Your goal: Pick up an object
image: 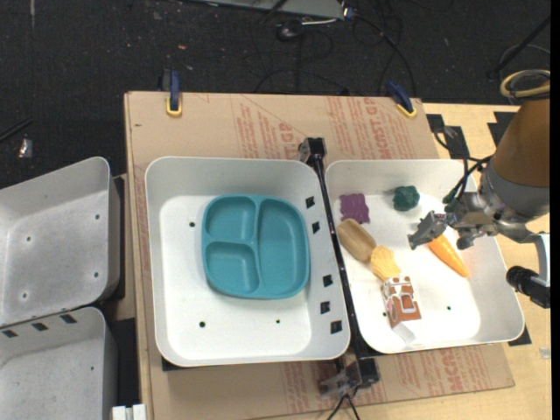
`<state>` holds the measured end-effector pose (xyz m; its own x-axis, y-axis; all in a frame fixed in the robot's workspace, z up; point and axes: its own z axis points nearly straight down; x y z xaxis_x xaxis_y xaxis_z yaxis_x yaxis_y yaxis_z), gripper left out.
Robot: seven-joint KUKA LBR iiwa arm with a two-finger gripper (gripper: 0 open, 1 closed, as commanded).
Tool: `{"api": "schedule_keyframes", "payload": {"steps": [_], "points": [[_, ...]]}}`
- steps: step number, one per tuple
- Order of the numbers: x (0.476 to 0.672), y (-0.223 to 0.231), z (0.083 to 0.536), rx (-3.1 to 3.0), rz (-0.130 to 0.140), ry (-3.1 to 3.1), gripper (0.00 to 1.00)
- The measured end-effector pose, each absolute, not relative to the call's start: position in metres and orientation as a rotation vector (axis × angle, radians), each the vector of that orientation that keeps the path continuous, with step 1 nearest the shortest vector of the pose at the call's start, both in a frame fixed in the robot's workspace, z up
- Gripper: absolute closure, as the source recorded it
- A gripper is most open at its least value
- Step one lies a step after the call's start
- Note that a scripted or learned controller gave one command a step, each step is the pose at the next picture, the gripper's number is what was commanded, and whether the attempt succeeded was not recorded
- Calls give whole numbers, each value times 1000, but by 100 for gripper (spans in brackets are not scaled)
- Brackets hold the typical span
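The right bin holds several small objects. A purple block lies near its left wall, and a dark green lump sits toward the back. A wooden brush with yellow bristles lies at a slant in the middle. Below it lies a red and white box. An orange carrot-shaped piece lies to the right. My gripper hangs just above and left of the carrot's upper end, reaching in from the right. Nothing shows held in it.
The left bin holds a teal divided plate. A black divider runs between the bins. The arm's orange band and grey wrist stand over the right bin's right rim. White trays lie off the bench at the left.
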<state>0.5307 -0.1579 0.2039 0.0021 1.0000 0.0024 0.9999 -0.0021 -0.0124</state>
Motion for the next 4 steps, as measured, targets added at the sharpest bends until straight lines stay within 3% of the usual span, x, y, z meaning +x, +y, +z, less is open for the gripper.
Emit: {"api": "schedule_keyframes", "payload": {"steps": [1,3,4], "points": [[534,-158,210,-2221,0,-2223,0],[539,-160,109,-2223,2,-2218,0],[543,-162,96,-2232,-6,-2225,0]]}}
